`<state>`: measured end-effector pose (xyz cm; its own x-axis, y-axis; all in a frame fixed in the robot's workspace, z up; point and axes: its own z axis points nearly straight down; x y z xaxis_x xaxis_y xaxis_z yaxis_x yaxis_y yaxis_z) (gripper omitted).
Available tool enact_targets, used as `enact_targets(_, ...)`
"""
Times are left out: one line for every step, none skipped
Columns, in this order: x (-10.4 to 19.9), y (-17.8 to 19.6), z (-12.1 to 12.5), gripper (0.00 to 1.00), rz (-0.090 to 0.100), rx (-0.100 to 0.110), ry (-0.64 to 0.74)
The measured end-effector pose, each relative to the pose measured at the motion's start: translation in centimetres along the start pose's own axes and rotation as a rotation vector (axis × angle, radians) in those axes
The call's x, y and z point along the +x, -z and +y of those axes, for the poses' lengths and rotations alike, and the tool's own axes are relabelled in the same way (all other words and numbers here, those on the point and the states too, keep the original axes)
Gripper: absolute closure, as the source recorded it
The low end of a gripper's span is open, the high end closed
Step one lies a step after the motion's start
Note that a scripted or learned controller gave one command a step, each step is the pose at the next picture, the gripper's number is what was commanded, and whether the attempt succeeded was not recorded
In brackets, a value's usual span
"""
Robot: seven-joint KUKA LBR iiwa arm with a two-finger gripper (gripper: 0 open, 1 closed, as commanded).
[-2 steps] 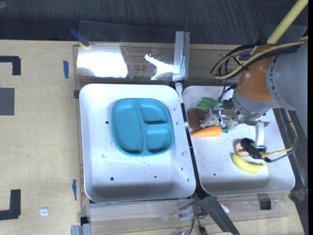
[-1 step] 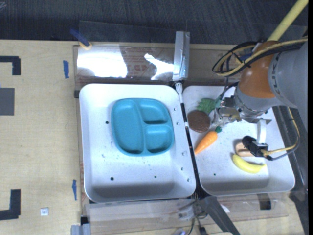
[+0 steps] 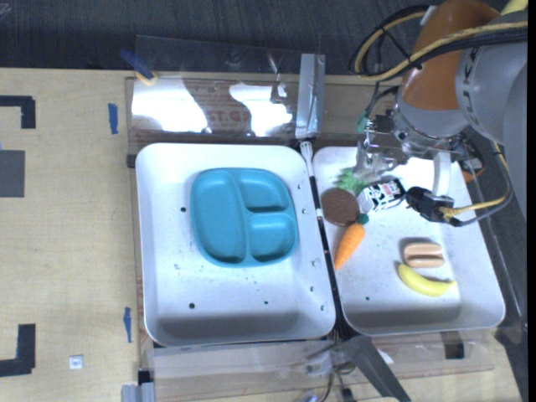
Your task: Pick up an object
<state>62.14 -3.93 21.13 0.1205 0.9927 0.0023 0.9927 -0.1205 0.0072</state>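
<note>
Orange carrot [image 3: 350, 241] lies in the right bin [image 3: 477, 304], at about nine o'clock, touching a brown disc [image 3: 339, 206] above it. A black-and-white item [image 3: 383, 194] and a green scrap [image 3: 348, 177] sit at eleven o'clock, under the gripper [image 3: 374, 162]; whether the gripper is spread or pinching cannot be told. A hot dog [image 3: 422, 253] and banana [image 3: 423, 281] rest at five o'clock. The left bin [image 3: 159, 308] bears a blue tray [image 3: 244, 215]. Risk, as judged: the crowded items by the wall may be nudged aside, spoiling a grasp.
</note>
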Motion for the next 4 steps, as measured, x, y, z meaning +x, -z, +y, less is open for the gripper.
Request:
enact_targets(-0.2, -0.4, -0.2, 0.0, -0.003, 0.007, -0.002)
enact_targets(-6.6, -10.4, -1.7, 0.0, -0.003, 0.016, 0.022)
enact_targets(-5.9, -3.1, 2.8, 0.0, -0.002, -0.001, 0.041)
enact_targets(-5.4, -9.4, 2.3, 0.0, -0.007, -0.028, 0.128)
